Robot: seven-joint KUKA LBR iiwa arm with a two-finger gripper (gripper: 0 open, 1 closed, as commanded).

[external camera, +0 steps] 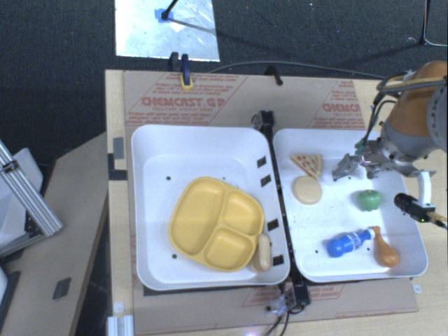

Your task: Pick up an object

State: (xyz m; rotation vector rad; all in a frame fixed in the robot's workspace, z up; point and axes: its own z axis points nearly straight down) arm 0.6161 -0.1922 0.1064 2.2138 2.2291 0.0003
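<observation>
My gripper [348, 166] hangs over the upper right part of the right bin [336, 140], at the end of the grey arm with its orange band [413, 107]. Nothing shows in its grasp. To its left lies a tan pizza-slice toy [308, 164], with a round beige bun [306, 190] just below that. Below and right of the gripper sits a small green object [369, 200]. A blue bottle [348, 243] and an orange drumstick [383, 249] lie near the bin's front edge.
The left bin [150, 187] holds a yellow divided tray [215, 222] and a beige bread roll [262, 252] at the tray's lower right. A black divider [274, 194] runs between the bins.
</observation>
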